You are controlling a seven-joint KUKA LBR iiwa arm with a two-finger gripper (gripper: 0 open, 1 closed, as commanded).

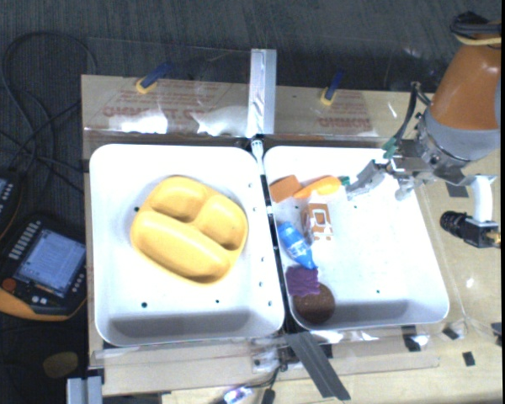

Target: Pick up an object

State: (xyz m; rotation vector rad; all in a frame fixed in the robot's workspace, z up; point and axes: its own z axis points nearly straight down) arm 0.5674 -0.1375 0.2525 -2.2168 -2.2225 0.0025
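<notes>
Orange block [306, 187] lies just left of the open fingers [364, 178]

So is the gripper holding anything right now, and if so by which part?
Nothing is held. The gripper hangs open over the right bin, with bare white floor between its fingers.

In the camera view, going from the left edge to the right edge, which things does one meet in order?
Handheld screen device → yellow cushion-like object in the left bin → blue bottle in the right bin → gripper → orange band of the arm.
</notes>
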